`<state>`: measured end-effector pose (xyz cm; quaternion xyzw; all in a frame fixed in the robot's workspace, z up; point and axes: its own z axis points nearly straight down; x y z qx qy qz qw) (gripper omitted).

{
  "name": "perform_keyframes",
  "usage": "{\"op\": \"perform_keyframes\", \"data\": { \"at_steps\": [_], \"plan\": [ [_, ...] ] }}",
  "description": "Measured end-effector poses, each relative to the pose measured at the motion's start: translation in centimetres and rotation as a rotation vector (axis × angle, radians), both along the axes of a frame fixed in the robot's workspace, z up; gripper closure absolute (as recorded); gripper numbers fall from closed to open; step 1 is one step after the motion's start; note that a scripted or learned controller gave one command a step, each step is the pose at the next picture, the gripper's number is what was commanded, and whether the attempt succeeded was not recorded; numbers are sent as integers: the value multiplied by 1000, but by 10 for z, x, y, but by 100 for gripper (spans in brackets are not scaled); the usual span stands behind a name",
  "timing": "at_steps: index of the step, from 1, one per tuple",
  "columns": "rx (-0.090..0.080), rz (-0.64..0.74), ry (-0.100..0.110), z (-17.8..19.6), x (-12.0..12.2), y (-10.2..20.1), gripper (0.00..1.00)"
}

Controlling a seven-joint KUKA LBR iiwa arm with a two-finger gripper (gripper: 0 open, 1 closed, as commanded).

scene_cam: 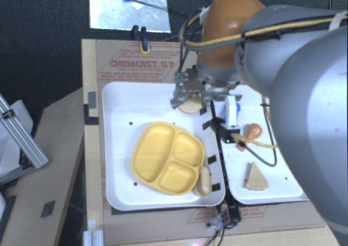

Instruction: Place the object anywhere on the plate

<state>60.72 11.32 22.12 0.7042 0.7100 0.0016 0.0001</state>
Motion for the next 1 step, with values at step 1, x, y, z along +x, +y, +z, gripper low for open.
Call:
{"op": "perform_keyframes", "data": {
  "at_steps": [1],
  "plan": [
    [-1, 0, -1, -6, 24, 51, 100]
  ]
}}
